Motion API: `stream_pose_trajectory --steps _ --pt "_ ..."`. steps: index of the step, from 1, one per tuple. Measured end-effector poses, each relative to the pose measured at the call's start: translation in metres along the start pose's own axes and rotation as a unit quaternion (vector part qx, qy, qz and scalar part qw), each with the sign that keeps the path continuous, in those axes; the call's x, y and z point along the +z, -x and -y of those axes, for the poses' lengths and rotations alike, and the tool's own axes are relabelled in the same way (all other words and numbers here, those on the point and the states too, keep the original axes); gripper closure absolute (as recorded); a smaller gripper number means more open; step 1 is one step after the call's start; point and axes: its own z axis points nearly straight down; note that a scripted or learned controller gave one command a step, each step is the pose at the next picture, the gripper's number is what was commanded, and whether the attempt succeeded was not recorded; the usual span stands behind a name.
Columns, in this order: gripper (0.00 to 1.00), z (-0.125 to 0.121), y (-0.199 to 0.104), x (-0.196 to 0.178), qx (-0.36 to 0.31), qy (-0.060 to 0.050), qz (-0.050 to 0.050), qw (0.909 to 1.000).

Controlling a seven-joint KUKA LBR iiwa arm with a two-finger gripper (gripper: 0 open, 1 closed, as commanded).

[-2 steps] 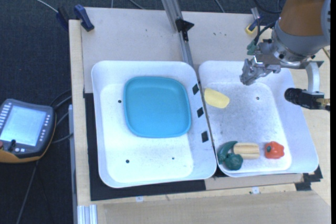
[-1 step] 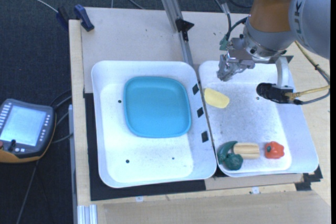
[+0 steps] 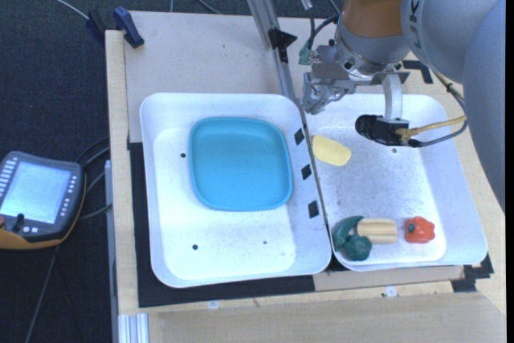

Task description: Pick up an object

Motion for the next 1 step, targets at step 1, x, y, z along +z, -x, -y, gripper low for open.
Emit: stream_pose_trajectory --steps 1 --pt "1.00 -0.0198 -0.0404 0.0182 0.001 0.000 0.000 1.0000"
